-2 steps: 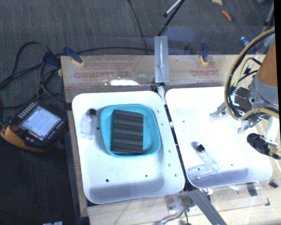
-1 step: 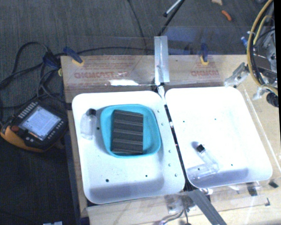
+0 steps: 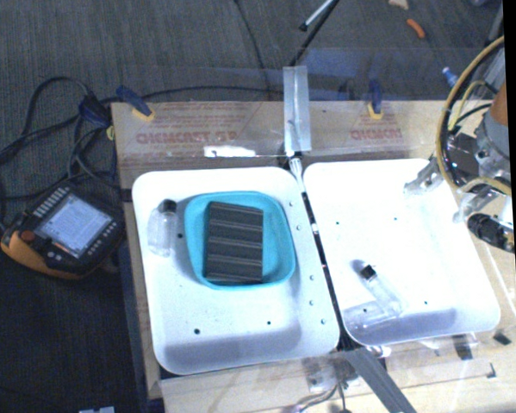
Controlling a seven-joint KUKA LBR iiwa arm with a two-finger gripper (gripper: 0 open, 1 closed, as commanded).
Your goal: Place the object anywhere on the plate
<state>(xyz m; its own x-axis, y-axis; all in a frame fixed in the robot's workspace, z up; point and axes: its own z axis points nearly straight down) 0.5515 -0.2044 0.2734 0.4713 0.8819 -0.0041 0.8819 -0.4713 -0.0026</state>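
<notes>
Left bin [image 3: 161,327]: a clear vial with a black cap [image 3: 161,225] lies near its left wall, just beside the blue plate [image 3: 282,247]. The plate sits toward the bin's back half and carries a dark ribbed block [image 3: 235,241], which covers most of it and leaves bare rim on all sides.

Right bin [image 3: 433,261]: a second clear vial [image 3: 376,292], also black-capped, lies tilted near the front edge, apart from the walls. I judge this the likely object to move, though the one by the plate could serve as well.

Right edge of the worktop [image 3: 237,129]: the hand [image 3: 480,205] hangs over the right bin's right wall, well apart from both vials and holding nothing. How far it is open, I cannot tell.

Risks: the vial is smooth, round and see-through, so a pinch may slip or roll it away. The block leaves little free plate; a dropped vial may roll off the rim into the bin.
</notes>
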